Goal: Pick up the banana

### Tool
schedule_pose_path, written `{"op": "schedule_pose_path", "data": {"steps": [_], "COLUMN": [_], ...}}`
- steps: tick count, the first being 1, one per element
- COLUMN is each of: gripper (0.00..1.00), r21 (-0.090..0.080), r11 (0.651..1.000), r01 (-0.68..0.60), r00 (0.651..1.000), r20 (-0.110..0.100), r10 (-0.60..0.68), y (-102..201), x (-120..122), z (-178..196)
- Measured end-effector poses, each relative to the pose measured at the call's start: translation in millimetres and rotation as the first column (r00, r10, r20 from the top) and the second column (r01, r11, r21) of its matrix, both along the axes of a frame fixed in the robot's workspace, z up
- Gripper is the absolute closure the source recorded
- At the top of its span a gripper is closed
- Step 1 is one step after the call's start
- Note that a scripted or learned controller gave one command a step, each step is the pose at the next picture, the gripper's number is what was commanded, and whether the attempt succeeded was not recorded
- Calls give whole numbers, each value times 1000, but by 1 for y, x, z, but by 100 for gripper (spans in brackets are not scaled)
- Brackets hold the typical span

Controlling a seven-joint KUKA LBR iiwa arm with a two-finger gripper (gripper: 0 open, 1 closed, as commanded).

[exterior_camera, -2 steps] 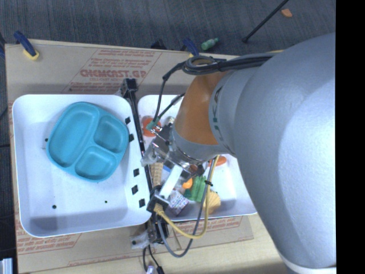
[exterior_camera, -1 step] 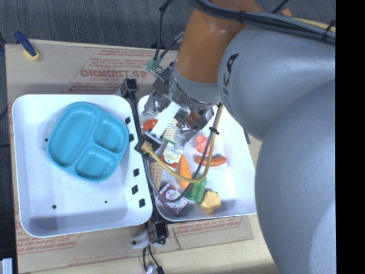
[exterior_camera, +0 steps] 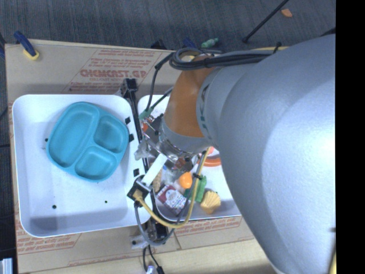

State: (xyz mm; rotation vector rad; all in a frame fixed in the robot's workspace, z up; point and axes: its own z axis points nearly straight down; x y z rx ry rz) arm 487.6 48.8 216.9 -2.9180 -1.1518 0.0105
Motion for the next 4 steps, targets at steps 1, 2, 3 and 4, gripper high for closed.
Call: {"op": "schedule_pose_path", "data": {"steps": [1,2,3,4], "gripper": [100,100,100,100], "r21": [2,-2,-4,-4], "r11": [1000,966,874,868], "r01": [-8,260,485,497], "r00": [1000,966,874,868], "r20": [-3,-1,3,3], "r10": [8,-260,-485,-497], "y": [1,24,125,169], "x": [0,2,-12,-12], "z": [10,-26,-30,-39]}}
